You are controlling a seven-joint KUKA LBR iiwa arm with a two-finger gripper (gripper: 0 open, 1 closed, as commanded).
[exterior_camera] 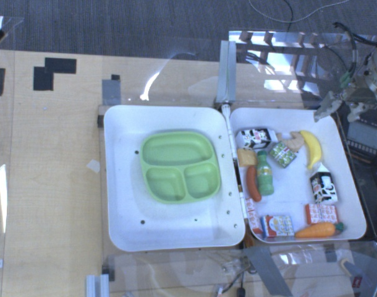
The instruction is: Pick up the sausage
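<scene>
The sausage (pixel 253 183), reddish brown and short, lies lengthwise near the left wall of the right bin (pixel 352 193). It touches a green bottle (pixel 264 177) on its right side, and a small yellow block (pixel 246 158) sits just behind it. My gripper (pixel 329 106) hangs over the back right corner of the right bin, far from the sausage, with nothing seen in it.
The right bin also holds a cow-print carton (pixel 256 138), a green packet (pixel 282 154), a banana (pixel 311 147), a cow-print bottle (pixel 323 187), two red boxes (pixel 278 224), and a carrot (pixel 317 230). A green divided plate (pixel 179 167) lies in the left bin (pixel 123 184).
</scene>
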